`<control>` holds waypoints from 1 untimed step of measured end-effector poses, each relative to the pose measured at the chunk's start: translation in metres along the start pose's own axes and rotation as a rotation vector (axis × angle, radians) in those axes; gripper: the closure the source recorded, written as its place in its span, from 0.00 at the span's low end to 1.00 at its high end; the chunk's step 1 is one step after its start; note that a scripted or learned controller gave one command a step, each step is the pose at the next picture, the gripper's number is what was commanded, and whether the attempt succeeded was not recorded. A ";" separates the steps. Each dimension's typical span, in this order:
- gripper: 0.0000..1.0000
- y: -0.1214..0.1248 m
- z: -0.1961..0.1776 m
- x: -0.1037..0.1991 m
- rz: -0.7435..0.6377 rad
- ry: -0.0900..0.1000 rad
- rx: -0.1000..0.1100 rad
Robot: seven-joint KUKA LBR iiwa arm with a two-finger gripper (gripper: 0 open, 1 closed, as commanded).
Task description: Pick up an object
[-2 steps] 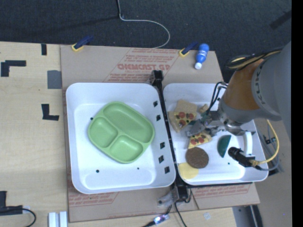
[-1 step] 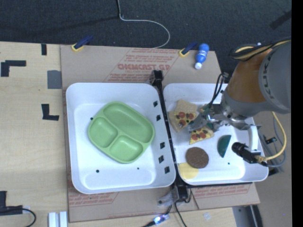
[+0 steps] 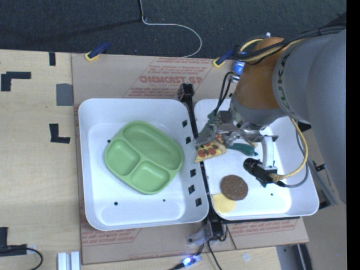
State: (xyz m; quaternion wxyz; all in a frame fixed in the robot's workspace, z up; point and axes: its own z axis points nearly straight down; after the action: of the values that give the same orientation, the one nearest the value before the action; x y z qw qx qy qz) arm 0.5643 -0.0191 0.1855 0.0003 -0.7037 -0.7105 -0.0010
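Observation:
My gripper point(image 3: 215, 140) hangs over the left side of the right bin point(image 3: 292, 207), close to the divider between the bins. A toy pizza slice point(image 3: 210, 150), yellow with red spots, sits between the fingertips, and its lower left corner overlaps the bin's wall. The gripper is shut on it. A teal object point(image 3: 246, 148) lies just right of the slice, partly hidden under the wrist. A brown round cookie point(image 3: 234, 187) and a pale yellow piece point(image 3: 224, 205) lie near the bin's front.
A green divided plate point(image 3: 144, 157) fills the middle of the left bin point(image 3: 93, 122). A black cable fitting point(image 3: 257, 170) and a yellow cable point(image 3: 298, 173) hang from the wrist above the right bin. Black clips point(image 3: 185, 92) line the divider.

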 end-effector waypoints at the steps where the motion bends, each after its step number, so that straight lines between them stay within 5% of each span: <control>1: 1.00 -0.002 -0.071 0.068 0.002 -0.001 -0.002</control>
State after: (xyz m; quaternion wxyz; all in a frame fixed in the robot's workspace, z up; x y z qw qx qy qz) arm 0.5613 0.0489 0.2566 -0.0005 -0.7044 -0.7098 -0.0014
